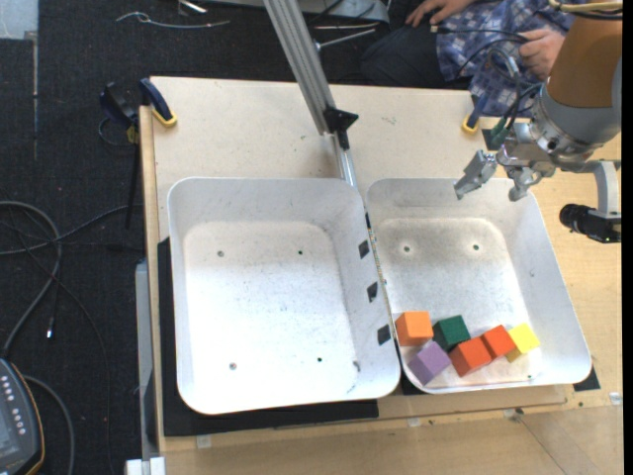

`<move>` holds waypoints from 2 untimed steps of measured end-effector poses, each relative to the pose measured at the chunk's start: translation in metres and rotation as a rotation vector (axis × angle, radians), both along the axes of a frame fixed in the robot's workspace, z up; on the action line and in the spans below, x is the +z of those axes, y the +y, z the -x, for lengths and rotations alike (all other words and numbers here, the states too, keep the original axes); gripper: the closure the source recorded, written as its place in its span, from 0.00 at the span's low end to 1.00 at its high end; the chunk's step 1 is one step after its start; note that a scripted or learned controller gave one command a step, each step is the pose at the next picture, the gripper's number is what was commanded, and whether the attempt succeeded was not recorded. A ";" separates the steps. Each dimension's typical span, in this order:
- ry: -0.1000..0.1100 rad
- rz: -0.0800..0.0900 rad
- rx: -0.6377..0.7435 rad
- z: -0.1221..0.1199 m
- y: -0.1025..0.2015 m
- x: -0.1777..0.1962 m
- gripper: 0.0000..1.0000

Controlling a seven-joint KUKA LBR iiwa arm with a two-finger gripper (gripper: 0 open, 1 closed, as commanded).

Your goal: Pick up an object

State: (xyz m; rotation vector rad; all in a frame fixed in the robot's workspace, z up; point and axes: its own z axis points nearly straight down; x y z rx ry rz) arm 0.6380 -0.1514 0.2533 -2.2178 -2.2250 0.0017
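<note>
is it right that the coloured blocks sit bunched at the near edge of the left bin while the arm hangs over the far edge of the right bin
Not quite. The camera view shows the coloured blocks bunched at the near edge of the right bin, not the left bin. The arm does hang over the right bin's far edge.

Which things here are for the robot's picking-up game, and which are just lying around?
For the job:
- tool, open, above the right bin's far rim
- right bin
- orange block
- green block
- purple block
- red-orange blocks
- yellow block

Just lying about:
- left bin
- metal pole
- clamp on the bench corner
- cables on the floor
</note>
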 end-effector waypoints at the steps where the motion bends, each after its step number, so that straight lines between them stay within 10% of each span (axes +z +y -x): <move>1: -0.003 -0.003 0.005 0.032 0.059 0.041 0.00; 2: 0.005 -0.001 -0.005 0.104 0.058 0.010 0.00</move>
